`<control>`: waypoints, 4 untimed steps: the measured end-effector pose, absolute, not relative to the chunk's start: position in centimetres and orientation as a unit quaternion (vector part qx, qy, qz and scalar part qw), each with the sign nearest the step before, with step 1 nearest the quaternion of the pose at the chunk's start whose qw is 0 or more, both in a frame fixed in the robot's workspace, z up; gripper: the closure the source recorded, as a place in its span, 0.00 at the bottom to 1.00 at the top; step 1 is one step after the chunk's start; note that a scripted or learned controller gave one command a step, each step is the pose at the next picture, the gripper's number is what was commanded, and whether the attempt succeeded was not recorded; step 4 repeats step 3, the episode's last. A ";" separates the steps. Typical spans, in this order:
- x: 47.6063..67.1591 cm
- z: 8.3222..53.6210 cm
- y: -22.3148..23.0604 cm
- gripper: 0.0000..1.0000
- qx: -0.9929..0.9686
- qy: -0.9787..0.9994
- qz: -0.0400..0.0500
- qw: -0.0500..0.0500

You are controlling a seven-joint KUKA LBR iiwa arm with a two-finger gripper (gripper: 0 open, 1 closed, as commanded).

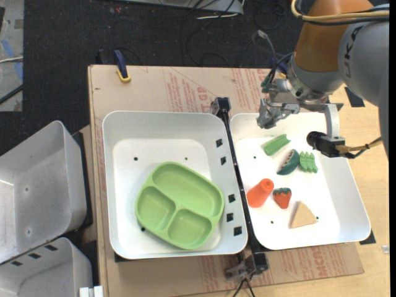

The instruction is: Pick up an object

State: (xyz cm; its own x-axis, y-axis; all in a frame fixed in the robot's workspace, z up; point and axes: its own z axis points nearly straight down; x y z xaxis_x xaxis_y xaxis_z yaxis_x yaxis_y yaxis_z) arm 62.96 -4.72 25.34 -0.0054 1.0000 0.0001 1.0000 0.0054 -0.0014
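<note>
The gripper (pixel 270 120) hangs over the back edge of the right bin (pixel 346 231), just above a green stick (pixel 276 145). I cannot tell how it is set, and it holds nothing.

A flat bench of pale brown board with faint red printing (pixel 179 88) carries two shallow white plastic bins set side by side and touching: the left bin (pixel 117 166) and the right bin (pixel 346 228). A yellow-and-blue clamp (pixel 122 67) grips its far left edge.
</note>
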 end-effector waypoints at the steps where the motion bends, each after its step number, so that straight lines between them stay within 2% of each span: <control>1: 62.2 24.6 -0.4 1.00 -0.705 -0.709 0.001 0.001; 2: 59.9 23.2 4.8 1.00 -0.704 -0.710 0.001 0.002; 3: 58.7 23.6 9.1 1.00 -0.704 -0.710 0.000 0.001; 4: 58.7 23.6 9.1 1.00 -0.704 -0.710 0.000 0.001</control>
